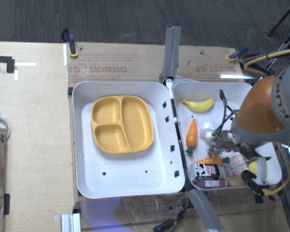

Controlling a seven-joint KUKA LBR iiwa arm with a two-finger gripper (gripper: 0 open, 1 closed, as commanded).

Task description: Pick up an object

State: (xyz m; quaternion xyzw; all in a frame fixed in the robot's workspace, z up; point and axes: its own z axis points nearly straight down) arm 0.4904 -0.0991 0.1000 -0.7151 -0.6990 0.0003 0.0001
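The end effector [216, 151] is low in the right bin [241, 87], over an orange piece beside the small carton [207, 171]. I cannot tell its grip state, so nothing looks picked up. The carrot [191, 132] and banana [199, 104] lie farther back, untouched.

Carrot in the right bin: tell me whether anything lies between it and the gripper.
Nothing visible blocks it. The carrot lies on bare bin floor, with the gripper just to its right. The banana sits farther back, apart from both.
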